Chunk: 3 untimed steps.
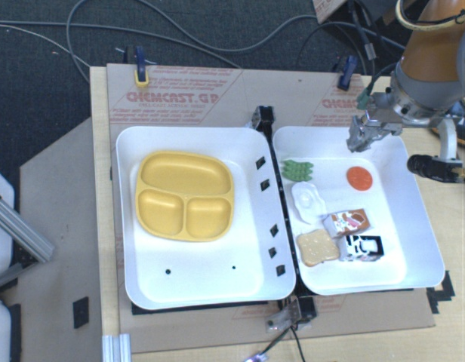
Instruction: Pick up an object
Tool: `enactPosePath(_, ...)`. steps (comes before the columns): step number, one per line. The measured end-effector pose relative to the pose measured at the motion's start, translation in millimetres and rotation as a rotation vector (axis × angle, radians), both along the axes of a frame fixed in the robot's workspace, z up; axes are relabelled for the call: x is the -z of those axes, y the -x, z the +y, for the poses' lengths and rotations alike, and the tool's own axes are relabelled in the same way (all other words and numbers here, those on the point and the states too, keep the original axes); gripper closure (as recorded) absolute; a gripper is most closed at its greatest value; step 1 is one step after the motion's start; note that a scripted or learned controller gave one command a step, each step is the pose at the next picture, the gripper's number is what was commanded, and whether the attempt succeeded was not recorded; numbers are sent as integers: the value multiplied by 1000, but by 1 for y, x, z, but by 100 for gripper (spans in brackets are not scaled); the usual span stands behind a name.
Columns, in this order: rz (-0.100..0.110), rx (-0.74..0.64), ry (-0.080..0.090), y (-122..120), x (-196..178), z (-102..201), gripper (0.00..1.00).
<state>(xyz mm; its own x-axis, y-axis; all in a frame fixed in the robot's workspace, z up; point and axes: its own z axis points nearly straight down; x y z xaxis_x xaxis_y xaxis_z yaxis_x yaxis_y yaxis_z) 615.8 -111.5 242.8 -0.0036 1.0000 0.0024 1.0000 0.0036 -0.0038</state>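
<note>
My gripper (362, 140) hangs over the right bin's (417, 202) far edge, above the red disc (359, 177); whether it is parted, I cannot tell.

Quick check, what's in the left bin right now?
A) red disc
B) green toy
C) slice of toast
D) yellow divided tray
D: the yellow tray lies alone in the left bin; the red disc, toast and green toy all lie in the right bin.
</note>
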Motion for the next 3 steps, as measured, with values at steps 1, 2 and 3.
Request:
enactPosePath(1,-1,-1,-1,11,-6,51,100)
enactPosePath(2,-1,-2,-1,30,-11,97,100)
enactPosePath(3,-1,-2,-1,41,-9,149,100)
